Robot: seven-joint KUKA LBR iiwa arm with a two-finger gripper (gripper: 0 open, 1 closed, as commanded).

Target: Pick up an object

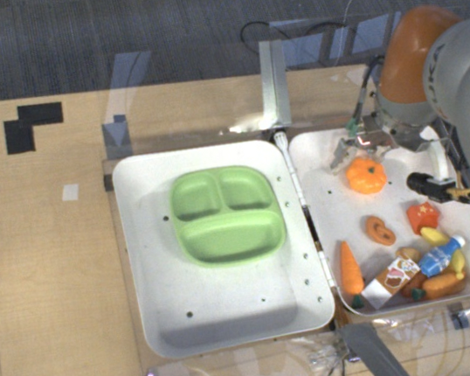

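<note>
Overhead, slanted down on both bins

A pale wooden bench carries two shallow white bins side by side. The left bin touches the right bin along a shared edge. Left of the left bin, black square markings and a small grey patch lie on the bench surface.
</note>
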